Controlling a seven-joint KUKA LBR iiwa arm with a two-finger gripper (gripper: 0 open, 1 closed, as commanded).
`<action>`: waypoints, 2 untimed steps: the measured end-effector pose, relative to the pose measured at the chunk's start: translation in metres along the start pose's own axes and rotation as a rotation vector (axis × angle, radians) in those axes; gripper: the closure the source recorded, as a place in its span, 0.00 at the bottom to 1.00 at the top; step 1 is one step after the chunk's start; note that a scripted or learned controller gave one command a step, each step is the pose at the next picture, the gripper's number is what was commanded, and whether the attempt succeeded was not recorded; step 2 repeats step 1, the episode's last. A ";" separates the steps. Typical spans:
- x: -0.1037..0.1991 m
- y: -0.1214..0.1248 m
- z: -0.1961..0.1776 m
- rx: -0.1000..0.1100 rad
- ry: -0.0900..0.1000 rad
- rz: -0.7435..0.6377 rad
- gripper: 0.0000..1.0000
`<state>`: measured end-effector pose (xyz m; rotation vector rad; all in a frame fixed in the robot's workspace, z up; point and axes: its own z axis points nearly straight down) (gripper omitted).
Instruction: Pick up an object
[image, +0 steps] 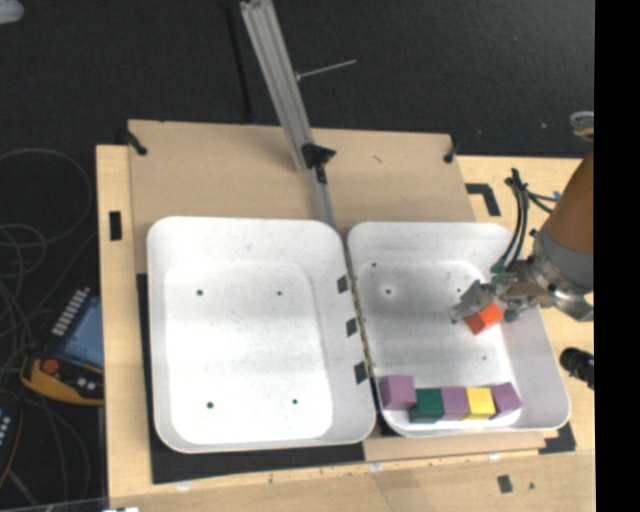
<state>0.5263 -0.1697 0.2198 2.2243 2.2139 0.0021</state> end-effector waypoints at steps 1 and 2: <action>-0.025 -0.043 0.124 0.000 0.000 -0.002 0.00; -0.025 -0.043 0.124 0.000 0.000 -0.002 0.00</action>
